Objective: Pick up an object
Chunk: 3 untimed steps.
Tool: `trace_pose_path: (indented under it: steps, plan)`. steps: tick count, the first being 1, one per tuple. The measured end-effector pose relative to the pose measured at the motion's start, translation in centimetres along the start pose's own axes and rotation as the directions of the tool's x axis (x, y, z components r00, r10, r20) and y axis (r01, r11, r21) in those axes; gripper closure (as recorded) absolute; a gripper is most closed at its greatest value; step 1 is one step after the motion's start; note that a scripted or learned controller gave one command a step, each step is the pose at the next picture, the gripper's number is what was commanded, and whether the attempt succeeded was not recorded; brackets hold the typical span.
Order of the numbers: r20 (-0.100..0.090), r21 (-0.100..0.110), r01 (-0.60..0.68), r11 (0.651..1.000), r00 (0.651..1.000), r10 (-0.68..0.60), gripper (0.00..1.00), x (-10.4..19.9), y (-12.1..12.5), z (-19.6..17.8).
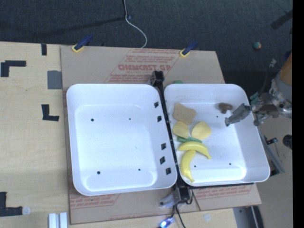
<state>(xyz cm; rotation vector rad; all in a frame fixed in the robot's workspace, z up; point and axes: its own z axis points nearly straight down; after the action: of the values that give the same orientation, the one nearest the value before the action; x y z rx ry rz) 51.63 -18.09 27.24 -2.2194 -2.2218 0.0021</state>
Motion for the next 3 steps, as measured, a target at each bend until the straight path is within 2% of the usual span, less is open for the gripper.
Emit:
trace_pose_path:
  steps: [1, 2, 3]
  plan:
    - [0.000, 0.001, 0.001, 1.000, 1.000, -0.001, 1.00, 0.1, 0.0, -1.0]
    - [0.002, -0.020, 0.007, 1.000, 1.000, -0.007, 1.00, 6.4, -0.6, -20.2]
    - [0.003, -0.011, 0.003, 1.000, 1.000, -0.003, 1.00, 8.2, 3.5, -26.7]
